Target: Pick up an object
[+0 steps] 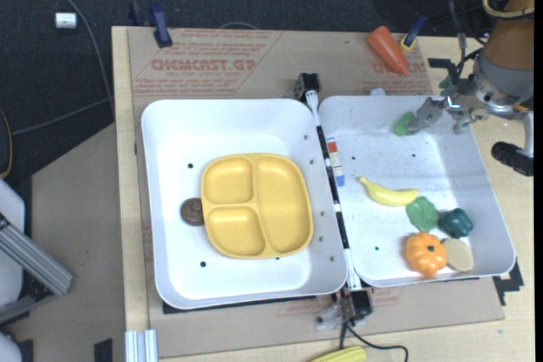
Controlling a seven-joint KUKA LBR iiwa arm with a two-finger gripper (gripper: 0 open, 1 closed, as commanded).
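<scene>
Overhead slanted view of the counter (pixel 212 55), a brown board printed with red lettering, carrying two shallow white bins side by side. The left bin (pixel 170 140) contains a yellow divided plate (pixel 254 205) with three compartments, lying flat near the bin's middle; a small brown round object (pixel 192 211) lies against the plate's left edge, partly covered by it.

The right bin (pixel 390 267) contains the toy foods. A yellow banana (pixel 389 192) lies near the bin's centre, its right end touching a light green leafy piece (pixel 422 213). Just right of that piece sits a dark green object (pixel 456 222). In the near right corner an orange pumpkin (pixel 425 253) with a green stem rests beside a pale tan piece (pixel 459 255), the two touching. A small green object (pixel 403 127) lies near the far wall of the right bin, well apart from the other items.

The arm enters from the right; its grey wrist (pixel 496 85) sits below the orange band (pixel 513 42). The hand (pixel 427 116) is at the far right part of the right bin, its metal fingers (pixel 433 110) extending leftward to the small green object. Whether the object is between the fingers, and whether the fingers are wide or narrow, cannot be told at this resolution.

An orange carrot-shaped toy (pixel 389 51) lies on the counter beyond the right bin. Blue clamps (pixel 159 24) grip the counter's far edge.
</scene>
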